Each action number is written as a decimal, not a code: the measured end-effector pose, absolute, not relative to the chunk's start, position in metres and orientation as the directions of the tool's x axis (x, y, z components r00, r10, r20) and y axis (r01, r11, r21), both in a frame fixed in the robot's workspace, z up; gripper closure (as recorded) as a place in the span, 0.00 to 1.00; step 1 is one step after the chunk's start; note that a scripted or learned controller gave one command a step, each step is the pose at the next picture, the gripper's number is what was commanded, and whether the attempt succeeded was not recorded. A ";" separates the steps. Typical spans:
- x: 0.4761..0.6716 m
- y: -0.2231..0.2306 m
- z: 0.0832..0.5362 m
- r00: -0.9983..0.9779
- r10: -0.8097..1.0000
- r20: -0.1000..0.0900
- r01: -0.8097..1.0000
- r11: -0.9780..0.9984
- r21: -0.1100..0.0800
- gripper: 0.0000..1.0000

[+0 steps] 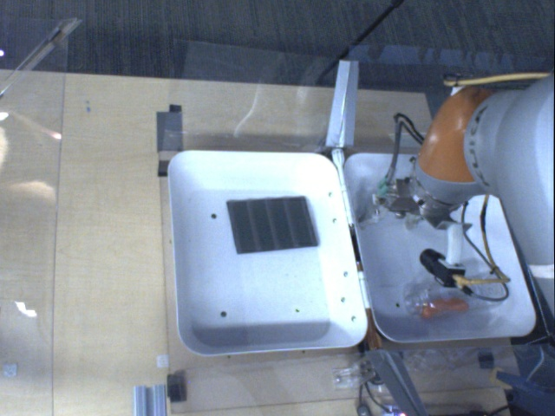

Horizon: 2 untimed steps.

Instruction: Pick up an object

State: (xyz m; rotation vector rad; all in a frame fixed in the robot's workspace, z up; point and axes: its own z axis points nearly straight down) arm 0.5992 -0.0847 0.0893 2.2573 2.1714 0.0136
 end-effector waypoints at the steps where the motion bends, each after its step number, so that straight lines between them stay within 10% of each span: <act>1: 0.586 -0.134 0.236 0.159 0.987 -0.001 0.987 -0.159 0.006 0.00; 2: 0.501 -0.161 0.222 0.271 0.962 0.000 0.962 -0.271 0.002 0.00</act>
